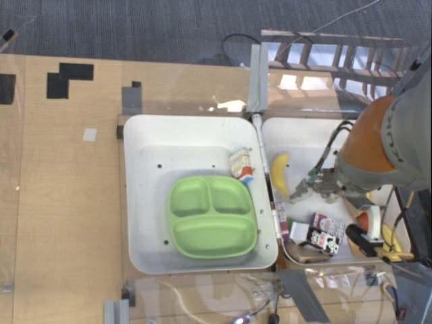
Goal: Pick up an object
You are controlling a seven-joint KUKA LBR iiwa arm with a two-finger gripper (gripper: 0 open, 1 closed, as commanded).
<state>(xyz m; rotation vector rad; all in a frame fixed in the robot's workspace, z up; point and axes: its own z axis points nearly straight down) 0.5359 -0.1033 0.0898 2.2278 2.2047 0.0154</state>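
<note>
The gripper (300,190) hovers in the right bin (297,135), just right of the banana (279,173). Its fingers are spread apart, grasping nothing. A patterned box (325,233) lies below.

Print on the small packet (241,164) and the patterned box (325,233), too blurred to read

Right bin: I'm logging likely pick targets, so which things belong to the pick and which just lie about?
Job in hand:
tool, low in the right bin
banana, closest to it
patterned box

Lying about:
green divided plate, left bin
small packet at that plate's upper right
</note>
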